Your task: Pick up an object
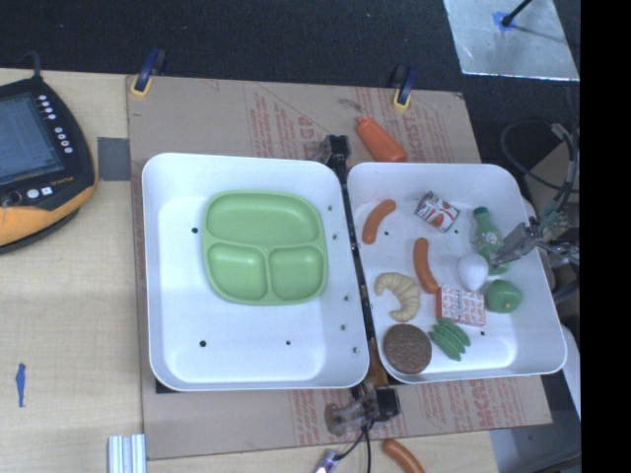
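Note:
The right bin point(537, 358) holds several toy foods. Among them are two orange sausages point(378, 220) point(425, 264), a croissant point(399, 296), a round brown cookie point(407, 348) and a green pea pod point(451, 340). There is also a red-and-white box point(460, 305), a white egg point(473, 272), a green round fruit point(503, 296), a green bottle point(484, 227) and a small red-and-white packet point(437, 211). My gripper point(508, 251) reaches in low at the bin's right edge, its grey tip just right of the egg and below the bottle. Nothing is visibly held.
The left bin point(173, 353) holds a green divided plate point(266, 246). An orange carrot point(380, 141) lies on the cardboard behind the bins and another orange piece point(404, 454) in front. A teach pendant point(35, 166) sits far left. Cables hang at the right edge.

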You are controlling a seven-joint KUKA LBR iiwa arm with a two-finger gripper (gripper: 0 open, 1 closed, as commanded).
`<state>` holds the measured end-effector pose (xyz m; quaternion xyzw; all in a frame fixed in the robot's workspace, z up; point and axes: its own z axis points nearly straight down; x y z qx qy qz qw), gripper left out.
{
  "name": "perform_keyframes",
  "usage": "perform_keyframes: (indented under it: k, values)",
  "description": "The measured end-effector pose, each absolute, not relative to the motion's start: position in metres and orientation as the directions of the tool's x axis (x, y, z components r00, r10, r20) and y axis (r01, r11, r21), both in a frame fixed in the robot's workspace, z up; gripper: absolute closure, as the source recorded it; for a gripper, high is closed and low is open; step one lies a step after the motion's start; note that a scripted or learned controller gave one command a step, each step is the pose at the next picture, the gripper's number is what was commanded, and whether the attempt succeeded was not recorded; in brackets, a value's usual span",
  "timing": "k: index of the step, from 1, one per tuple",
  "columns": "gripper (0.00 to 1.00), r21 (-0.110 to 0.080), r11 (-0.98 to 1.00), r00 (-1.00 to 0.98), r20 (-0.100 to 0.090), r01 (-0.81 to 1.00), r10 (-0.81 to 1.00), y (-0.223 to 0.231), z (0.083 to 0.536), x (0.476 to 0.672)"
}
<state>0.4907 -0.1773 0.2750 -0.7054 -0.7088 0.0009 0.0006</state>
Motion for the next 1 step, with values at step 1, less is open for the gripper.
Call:
perform_keyframes:
  k: [1]
  values:
    - [0.00,-0.007,0.006,-0.006,0.000,1.000,1.000,-0.1424,0.1325,0.5260]
